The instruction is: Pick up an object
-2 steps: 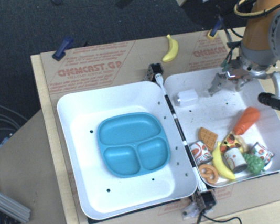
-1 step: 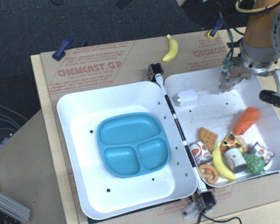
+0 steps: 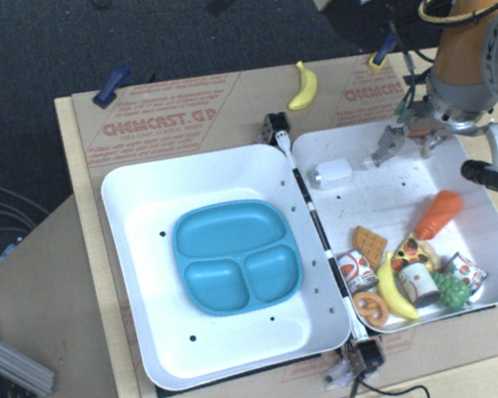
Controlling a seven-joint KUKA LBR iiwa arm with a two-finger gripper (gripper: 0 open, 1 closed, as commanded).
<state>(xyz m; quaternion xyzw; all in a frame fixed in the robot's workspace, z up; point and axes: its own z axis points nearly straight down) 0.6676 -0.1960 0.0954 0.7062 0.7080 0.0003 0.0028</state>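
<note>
The gripper [image 3: 406,134] hangs over the far end of the right bin [image 3: 497,241], fingers spread with nothing between them. The nearest object, a small white block [image 3: 332,172], lies to the camera-left of the gripper, long axis roughly across the bin. The toy carrot [image 3: 436,215] lies nearer the camera.

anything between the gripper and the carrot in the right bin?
No. In the camera view, bare white bin floor with a few dark specks separates the gripper from the carrot. The white block sits off to the side.
</note>
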